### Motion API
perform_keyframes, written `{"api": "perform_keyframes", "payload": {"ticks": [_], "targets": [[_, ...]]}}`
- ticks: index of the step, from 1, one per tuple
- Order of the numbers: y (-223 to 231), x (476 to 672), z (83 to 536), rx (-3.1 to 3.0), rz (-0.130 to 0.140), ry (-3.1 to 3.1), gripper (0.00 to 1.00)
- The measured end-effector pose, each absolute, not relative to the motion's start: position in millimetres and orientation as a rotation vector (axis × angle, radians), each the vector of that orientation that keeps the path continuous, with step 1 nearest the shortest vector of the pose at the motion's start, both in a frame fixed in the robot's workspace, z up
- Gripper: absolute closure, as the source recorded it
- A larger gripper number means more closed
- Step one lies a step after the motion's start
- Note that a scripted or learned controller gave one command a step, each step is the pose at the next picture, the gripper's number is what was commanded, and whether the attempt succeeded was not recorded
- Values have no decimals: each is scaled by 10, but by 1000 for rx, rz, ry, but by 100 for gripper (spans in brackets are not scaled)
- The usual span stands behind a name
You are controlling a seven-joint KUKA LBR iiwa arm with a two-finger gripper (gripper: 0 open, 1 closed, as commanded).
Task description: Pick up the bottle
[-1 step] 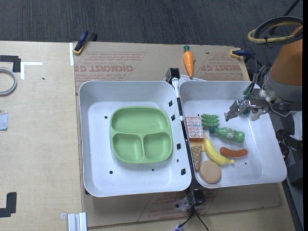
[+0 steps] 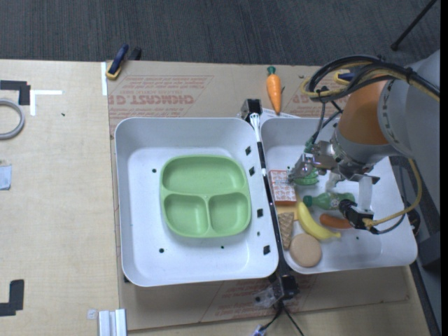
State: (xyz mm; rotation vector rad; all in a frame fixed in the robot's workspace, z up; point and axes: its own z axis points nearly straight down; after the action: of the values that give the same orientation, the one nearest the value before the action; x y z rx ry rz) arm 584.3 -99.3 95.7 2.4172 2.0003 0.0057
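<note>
The arm (image 2: 381, 114) reaches in from the right over the right-hand bin (image 2: 392, 254), its orange band sitting above the wrist; the gripper (image 2: 308, 170) hangs low at the left-middle of that bin, and something green shows at its tip, but whether the fingers are spread, closed or clamped on anything cannot be told from this slanted view; the bottle (image 2: 323, 201), a small green one, lies on its side on the bin floor just below the gripper, touching or nearly touching the banana (image 2: 315, 224); an orange carrot-like piece (image 2: 337, 221) lies just beside the banana on its right; a red-and-white box (image 2: 281, 186) stands against the bin's left wall, with a waffle-patterned cracker (image 2: 285, 228) below it and a round tan cookie-like disc (image 2: 305, 250) near the bin's front edge; the left-hand bin (image 2: 140, 257) holds a green three-compartment tray (image 2: 206, 197) near its middle; on the desk (image 2: 56, 222) behind the bins a toy carrot (image 2: 273, 89) lies upright near the seam between them, and a blue-and-yellow marker (image 2: 117, 61) rests near the far edge.
</note>
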Motion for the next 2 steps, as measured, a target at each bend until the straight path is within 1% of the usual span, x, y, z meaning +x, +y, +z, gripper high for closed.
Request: {"api": "perform_keyframes", "payload": {"ticks": [1,2], "targets": [[-999,5846,1053,2418,7,1996,100],[-944,5357,2444,2485,-3,1922,100]]}}
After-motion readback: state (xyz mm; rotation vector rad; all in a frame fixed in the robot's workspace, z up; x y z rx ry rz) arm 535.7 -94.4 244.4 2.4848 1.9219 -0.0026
